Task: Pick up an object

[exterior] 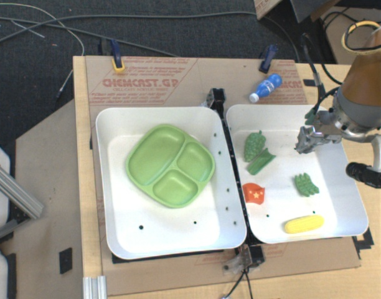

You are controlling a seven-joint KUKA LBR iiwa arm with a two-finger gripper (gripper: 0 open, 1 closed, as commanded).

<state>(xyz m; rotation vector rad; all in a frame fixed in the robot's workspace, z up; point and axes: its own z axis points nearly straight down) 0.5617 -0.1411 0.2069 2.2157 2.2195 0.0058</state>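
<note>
Camera view: we log the gripper (304, 141) over the right bin (355, 195), finger state impossible to tell. Left of it lies broccoli (257, 151); below it a green leafy piece (306, 184), yellow corn (304, 224), and lower-left a red strawberry (254, 193)

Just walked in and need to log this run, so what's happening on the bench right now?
A grey robot arm reaches in from the right, its gripper over the upper part of the right bin, not visibly holding anything. Four items lie in that bin: a green leafy toy at upper left, a smaller green piece, a red toy and a yellow toy near the front. The left bin holds a green divided plate. A small blue bottle lies on the cardboard behind the bins.
</note>
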